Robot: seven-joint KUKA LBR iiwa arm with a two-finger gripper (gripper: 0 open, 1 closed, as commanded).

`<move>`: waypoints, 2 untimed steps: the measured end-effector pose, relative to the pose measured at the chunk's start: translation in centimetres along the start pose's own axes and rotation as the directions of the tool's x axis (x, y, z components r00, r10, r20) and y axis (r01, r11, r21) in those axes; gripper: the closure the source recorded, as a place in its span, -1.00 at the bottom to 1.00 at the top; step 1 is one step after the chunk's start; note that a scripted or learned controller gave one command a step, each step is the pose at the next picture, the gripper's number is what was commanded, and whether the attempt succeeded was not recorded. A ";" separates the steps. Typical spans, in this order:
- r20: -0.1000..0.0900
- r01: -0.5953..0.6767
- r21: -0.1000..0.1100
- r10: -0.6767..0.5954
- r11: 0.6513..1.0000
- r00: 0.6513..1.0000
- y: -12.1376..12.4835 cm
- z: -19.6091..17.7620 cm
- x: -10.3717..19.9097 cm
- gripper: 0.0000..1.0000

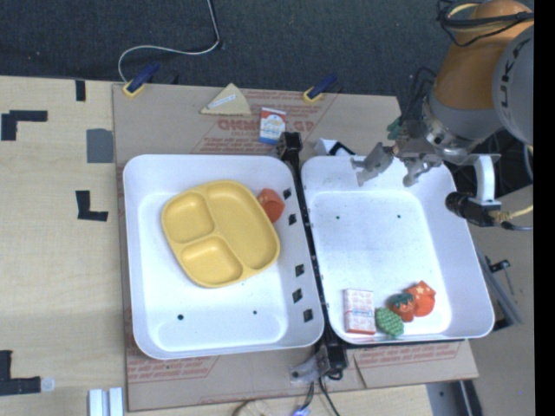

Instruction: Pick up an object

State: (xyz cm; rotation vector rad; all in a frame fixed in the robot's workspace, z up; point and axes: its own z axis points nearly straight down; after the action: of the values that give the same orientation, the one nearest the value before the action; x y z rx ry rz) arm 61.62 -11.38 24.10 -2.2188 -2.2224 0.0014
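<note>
Camera view: two shallow white bins side by side on a cardboard-covered bench, left bin [139,258] at centre-left of the frame, right bin [468,276] at centre-right. Gripper [392,165] positioned at the upper edge of the right bin, at upper right of the frame, below the orange-banded wrist. Fingers [375,163] spread apart, nothing seen between them; no object held. Candidate objects grouped at the lower right corner of the right bin: a small white-and-pink packet [358,310], a green item [389,321] just beside it, and a red toy piece [416,299] touching or nearly touching the green one. Exact contact between the red and green items not resolvable. All three well apart from the gripper, toward the bottom of the frame. In the left bin: a yellow divided tray [221,232] lying at a tilt, with a small red-orange object [271,204] just beside its upper right edge, near the divider between the bins. Outside the bins, at upper centre: a small carton [272,126] on the cardboard. Task status, as a judgement: pick not yet made. Remaining: select a target, move over it, descend, close on it, lift clear. Nearest cluster for the arm: lower right of the right bin.
</note>
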 end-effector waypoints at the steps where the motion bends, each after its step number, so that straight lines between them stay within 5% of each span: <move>1: -0.001 0.002 0.001 -0.002 1.000 1.000 0.0 -1.0 0.1 1.00; 2: 0.000 0.001 0.002 -0.001 1.000 1.000 -3.3 5.8 5.5 1.00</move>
State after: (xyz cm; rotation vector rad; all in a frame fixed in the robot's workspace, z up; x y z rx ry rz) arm 58.30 -5.85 18.34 -2.2170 -2.2223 0.0028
